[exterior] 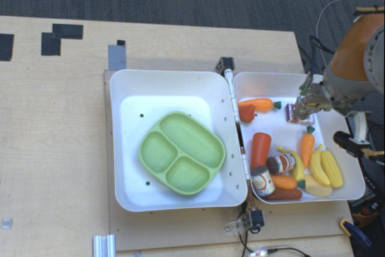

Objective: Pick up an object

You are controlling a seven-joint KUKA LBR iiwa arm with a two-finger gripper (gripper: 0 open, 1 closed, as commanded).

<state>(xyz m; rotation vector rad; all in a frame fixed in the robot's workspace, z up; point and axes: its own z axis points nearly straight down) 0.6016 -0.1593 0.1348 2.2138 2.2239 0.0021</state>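
Observation:
The right bin [355,189] holds several toy foods. My gripper [305,106] hangs low over the bin's far right part, just above a small pink and white packet [295,112]; whether it touches the packet I cannot tell. An orange carrot [307,149] lies just in front of the gripper. Another carrot [260,105] lies at the bin's far left beside a red piece [246,112]. Nearer the front are a red cylinder [260,148], a small brown can [283,163] and two bananas [325,167].
The left bin [120,129] holds a green divided plate [181,153]. A jar [261,180], a brown sausage [284,194] and a pale yellow slice [317,189] crowd the right bin's front edge. The divider [236,123] runs between the bins.

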